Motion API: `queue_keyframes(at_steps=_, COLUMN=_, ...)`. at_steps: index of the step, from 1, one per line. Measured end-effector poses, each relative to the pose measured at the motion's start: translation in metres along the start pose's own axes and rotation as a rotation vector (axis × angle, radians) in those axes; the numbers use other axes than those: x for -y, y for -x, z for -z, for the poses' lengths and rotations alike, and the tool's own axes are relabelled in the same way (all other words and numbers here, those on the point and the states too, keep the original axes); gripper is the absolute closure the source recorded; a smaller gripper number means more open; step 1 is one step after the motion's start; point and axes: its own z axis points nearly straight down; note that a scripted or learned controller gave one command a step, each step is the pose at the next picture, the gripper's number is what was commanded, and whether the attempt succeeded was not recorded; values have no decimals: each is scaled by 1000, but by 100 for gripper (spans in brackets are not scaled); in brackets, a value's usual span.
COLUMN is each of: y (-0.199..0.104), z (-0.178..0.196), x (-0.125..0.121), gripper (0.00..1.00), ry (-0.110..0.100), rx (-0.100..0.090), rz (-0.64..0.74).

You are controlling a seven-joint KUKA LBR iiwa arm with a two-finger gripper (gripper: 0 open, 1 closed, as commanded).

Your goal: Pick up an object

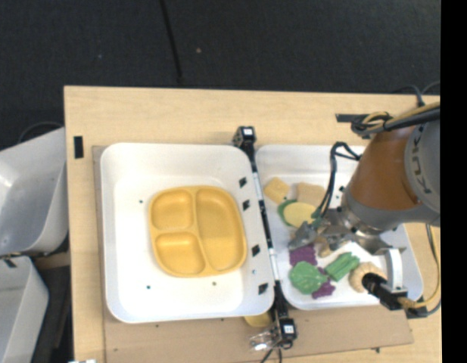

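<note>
Your hand (312, 235) sits low in the right-hand shallow white bin (294, 157), hanging from the grey arm with its orange band (381, 174) that reaches in from the right. Its dark metal tips are down among the clutter near the bin's middle, and from this angle you cannot tell how they are set or whether anything is caught between them.

Just beside the hand, up and to its left, lies a yellow-green rounded piece (295, 214), with a pale tan block (275, 190) a little farther toward the bin's left wall and another beige piece (309, 194) next to it. Below the hand you have a small purple chunk (301, 255), touching or nearly touching a leafy green plastic piece (306, 277) with more purple at its lower edge. To the right of that rests a bright green ridged block (341, 265), and near it a cream-coloured ring-like object (359, 277) close to the bin's lower rim.

Across the divider, the left-hand shallow white bin (127, 203) holds a yellow plastic plate with three compartments (197, 230), lying flat near its centre, well apart from the hand.

Both bins stand side by side on the light wooden surface (142, 112).
</note>
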Motion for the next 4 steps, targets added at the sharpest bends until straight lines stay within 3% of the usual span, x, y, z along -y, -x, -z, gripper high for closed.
queue_keyframes(at_steps=1, y=-10, z=-42, x=16, gripper=0, ry=6, rx=2, rz=0)
queue_keyframes(at_steps=2, y=-8, z=-28, x=14, gripper=100, ry=15, rx=4, rz=-10)
queue_keyframes(at_steps=3, y=-83, z=66, x=14, gripper=100, ry=20, rx=0, rz=11)
queue_keyframes(at_steps=4, y=-193, z=140, x=-5, gripper=100, ry=19, rx=-2, rz=15)
